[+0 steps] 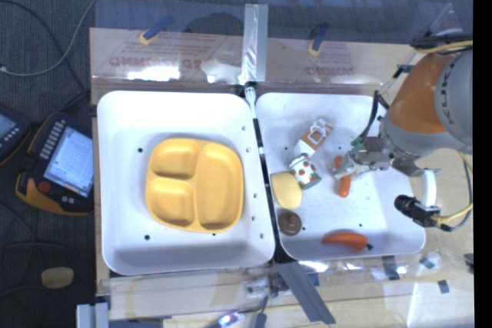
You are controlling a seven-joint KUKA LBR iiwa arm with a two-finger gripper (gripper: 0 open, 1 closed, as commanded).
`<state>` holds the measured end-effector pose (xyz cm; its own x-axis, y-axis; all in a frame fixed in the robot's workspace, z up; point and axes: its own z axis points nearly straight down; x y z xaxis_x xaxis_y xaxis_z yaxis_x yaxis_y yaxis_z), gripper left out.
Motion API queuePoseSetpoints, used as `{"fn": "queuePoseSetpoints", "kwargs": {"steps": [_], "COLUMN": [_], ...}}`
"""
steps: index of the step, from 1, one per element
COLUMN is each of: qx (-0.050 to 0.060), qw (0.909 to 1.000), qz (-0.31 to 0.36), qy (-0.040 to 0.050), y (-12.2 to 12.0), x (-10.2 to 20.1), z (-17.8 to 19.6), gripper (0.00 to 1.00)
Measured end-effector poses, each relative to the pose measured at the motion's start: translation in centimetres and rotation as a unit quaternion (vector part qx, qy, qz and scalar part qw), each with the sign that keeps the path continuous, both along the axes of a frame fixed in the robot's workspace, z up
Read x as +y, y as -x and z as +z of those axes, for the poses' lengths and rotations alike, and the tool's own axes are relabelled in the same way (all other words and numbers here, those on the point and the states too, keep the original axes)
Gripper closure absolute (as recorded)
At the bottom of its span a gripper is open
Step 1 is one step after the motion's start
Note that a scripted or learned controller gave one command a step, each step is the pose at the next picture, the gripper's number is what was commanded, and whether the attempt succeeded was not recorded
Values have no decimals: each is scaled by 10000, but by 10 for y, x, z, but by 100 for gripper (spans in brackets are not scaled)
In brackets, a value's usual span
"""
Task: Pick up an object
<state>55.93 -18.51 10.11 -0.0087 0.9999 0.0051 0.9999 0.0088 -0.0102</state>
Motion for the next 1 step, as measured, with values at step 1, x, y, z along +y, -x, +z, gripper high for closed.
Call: {"fn": "queuePoseSetpoints", "kwargs": {"steps": [1], "qx": [-29], "qw": [10000], "qz": [32], "qy": [26], "y": [-37], "x": [147], "z": [148], "gripper": [100]}}
